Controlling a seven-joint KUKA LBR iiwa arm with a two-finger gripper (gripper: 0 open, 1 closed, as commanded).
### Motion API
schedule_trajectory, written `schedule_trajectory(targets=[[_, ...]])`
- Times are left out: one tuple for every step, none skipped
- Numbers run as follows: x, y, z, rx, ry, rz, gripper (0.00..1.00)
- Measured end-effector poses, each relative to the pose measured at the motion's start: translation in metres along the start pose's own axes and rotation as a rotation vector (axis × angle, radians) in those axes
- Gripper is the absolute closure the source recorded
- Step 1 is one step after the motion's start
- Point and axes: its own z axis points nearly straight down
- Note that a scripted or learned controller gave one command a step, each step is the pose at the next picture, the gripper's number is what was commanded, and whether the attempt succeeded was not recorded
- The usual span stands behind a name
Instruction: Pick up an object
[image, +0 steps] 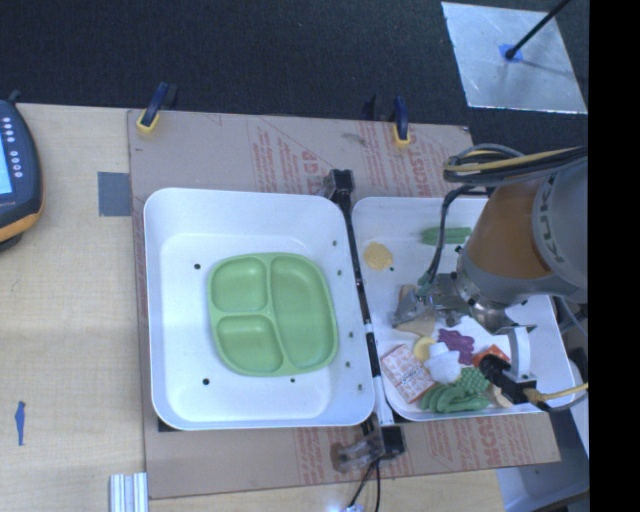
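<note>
nearby, unreadable red print on a small packet (405, 372), right bin (400, 215)

On the tabletop (70, 330) two bins stand side by side. In the left bin (180, 230) lies a divided tray (272, 313), near its middle. The right bin (400, 215) holds many small things, most at its near edge. The arm (520, 240) reaches over the right bin from the right.
</note>
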Motion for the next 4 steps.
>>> schedule_trajectory(targets=[[0.005, 0.04, -0.001, -0.009, -0.001, -0.001, 0.0], [-0.027, 0.126, -0.004, -0.014, -0.004, -0.003, 0.0], [-0.001, 0.097, -0.066, -0.005, 0.001, -0.002, 0.0], [0.002, 0.041, -0.068, 0.0, 0.0, 0.002, 0.0]])
